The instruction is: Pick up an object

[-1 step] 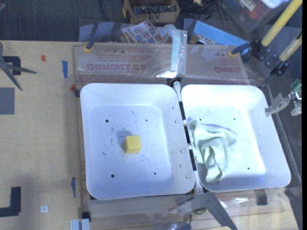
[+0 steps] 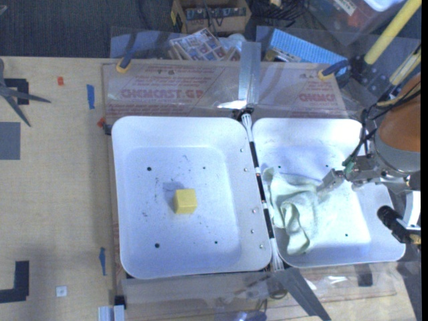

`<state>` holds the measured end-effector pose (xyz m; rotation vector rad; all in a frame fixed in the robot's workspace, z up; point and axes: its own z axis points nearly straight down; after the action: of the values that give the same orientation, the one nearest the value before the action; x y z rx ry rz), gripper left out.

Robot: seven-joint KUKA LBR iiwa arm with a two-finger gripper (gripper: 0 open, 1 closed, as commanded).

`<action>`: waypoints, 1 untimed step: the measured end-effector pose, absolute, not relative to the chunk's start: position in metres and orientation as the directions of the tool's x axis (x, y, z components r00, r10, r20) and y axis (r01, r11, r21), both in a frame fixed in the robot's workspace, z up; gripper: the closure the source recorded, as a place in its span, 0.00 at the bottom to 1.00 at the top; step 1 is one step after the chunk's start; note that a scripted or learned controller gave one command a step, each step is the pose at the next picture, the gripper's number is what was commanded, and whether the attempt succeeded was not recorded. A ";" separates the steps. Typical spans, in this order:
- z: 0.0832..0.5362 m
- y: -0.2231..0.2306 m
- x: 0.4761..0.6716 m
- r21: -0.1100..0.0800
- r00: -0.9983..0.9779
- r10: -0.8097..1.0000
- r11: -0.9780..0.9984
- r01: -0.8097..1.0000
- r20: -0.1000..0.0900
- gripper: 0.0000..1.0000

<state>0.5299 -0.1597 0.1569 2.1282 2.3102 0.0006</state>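
Reaching in at right of frame, your pincer (image 2: 329, 179) is touching the pale cloth (image 2: 294, 209); grip state unclear, so you're wanting a bunched fold.

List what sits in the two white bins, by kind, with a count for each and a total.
Yellow block, left bin: 1
Pale crumpled cloth, right bin: 1
Total: 2
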 end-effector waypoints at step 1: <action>0.090 -0.105 0.549 0.012 0.052 0.999 -0.052 0.999 -0.002 0.00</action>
<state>0.5487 -0.1047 0.0904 2.2716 2.1554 0.0099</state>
